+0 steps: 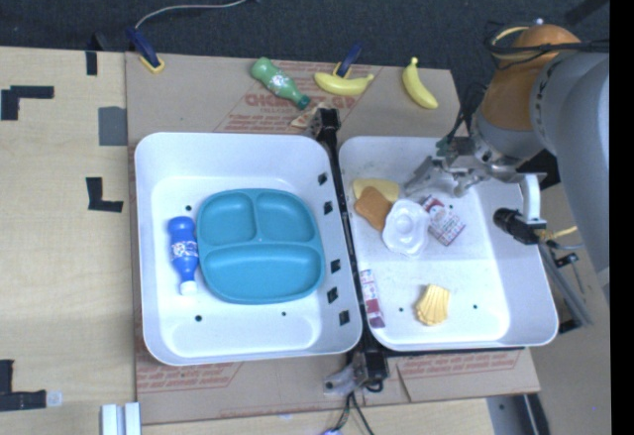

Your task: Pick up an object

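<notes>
- Grey metal two-finger gripper hangs low over the right white bin, just above a clear crumpled plastic cup; whether it is open or closed cannot be told.
- Beside the cup lie a tan bread-like piece and a small red-and-white printed packet, its writing too small to read.
- Blue bottle in the left white bin carries an illegible white label, touching a turquoise divided plastic tray.
</notes>
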Action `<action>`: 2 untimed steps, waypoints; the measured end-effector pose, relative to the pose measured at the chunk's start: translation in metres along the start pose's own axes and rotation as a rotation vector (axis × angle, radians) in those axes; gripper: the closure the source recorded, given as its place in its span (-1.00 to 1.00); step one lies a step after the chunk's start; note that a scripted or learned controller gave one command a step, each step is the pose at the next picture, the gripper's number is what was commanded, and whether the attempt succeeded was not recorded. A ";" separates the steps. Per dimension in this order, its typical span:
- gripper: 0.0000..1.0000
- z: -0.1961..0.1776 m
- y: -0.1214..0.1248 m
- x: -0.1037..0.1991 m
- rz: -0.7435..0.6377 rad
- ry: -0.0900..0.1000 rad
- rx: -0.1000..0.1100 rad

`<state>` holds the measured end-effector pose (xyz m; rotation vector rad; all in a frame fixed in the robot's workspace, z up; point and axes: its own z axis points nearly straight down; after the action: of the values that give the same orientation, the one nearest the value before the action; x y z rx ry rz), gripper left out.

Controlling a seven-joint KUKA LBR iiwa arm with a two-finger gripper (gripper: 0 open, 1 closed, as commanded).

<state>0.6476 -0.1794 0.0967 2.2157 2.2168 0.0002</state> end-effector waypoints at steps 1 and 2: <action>-1.00 0.009 -0.025 -0.003 -0.001 0.003 -0.001; 1.00 -0.001 -0.024 -0.004 -0.001 0.000 -0.002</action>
<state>0.6232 -0.1836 0.0976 2.2134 2.2166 0.0030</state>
